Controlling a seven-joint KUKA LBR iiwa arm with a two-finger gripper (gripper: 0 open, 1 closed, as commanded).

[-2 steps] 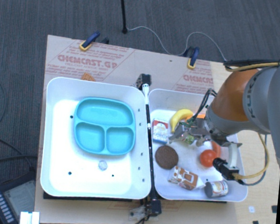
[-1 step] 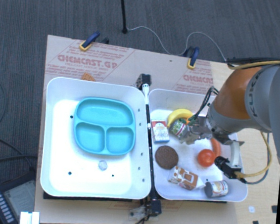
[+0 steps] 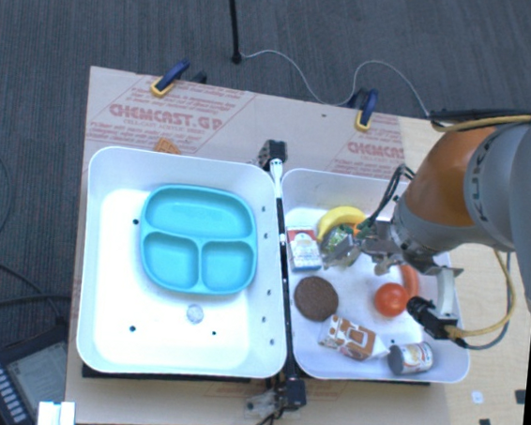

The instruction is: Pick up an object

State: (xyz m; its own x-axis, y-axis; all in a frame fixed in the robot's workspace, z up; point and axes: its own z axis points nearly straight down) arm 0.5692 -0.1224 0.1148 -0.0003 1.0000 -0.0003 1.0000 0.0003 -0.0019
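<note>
In the right bin lie a yellow banana, a small white and red carton, a round dark brown cookie, a red tomato, a brown patterned packet and a small can on its side. My gripper reaches in from the right and hangs low over the bin, just below the banana and right of the carton. An orange object lies partly hidden under the wrist.
The left bin holds a light blue divided tray. The ridge where the two bins meet runs close to the gripper's left. Blue and yellow clamps and cables sit at the bench's back edge.
</note>
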